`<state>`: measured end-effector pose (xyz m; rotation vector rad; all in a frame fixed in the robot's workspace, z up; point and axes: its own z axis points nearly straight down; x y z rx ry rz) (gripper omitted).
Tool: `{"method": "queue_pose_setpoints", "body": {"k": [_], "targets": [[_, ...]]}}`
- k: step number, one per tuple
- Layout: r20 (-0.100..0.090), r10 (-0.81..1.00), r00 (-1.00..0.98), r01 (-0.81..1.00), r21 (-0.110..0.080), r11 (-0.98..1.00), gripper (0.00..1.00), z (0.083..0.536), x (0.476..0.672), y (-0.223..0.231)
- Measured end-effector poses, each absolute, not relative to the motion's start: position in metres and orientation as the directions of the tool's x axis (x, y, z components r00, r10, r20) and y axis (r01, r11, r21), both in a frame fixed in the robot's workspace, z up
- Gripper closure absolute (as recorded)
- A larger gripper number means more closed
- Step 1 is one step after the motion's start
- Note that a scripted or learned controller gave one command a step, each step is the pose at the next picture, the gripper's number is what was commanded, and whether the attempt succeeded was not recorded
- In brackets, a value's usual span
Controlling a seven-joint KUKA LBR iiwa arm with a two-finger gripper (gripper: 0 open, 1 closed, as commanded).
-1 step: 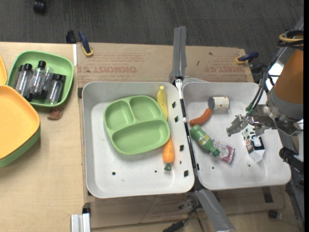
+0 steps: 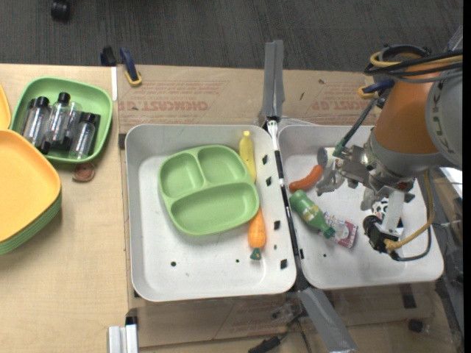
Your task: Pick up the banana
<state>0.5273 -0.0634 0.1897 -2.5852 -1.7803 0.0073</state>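
Nearest you lies the carrot (image 2: 256, 232) in the left bin (image 2: 140, 219); your banana (image 2: 247, 154) rests farther back. Gripper (image 2: 327, 179) hangs over the right bin (image 2: 412, 267); you cannot tell its opening.

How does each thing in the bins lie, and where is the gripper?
banana: lying in left bin, unheld
green plate: flat, right way up, left bin
carrot: lying beside green plate
green bottle: on its side, right bin
gripper: above right bin, away from banana
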Motion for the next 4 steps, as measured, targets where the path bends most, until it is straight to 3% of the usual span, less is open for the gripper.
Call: {"method": "queue_pose_setpoints", "body": {"k": [1,2,3,4], "targets": [[-0.004,0.933,0.360,0.933,-0.008,-0.360,1.00,0.197,0.527,-0.065],[-0.003,0.920,0.392,0.920,-0.005,-0.392,1.00,0.190,0.505,-0.032],[0.000,0.997,-0.077,0.997,-0.003,0.077,1.00,0.216,0.489,-0.015],[-0.002,0.992,-0.125,0.992,-0.001,0.125,1.00,0.271,0.478,-0.089]]}}
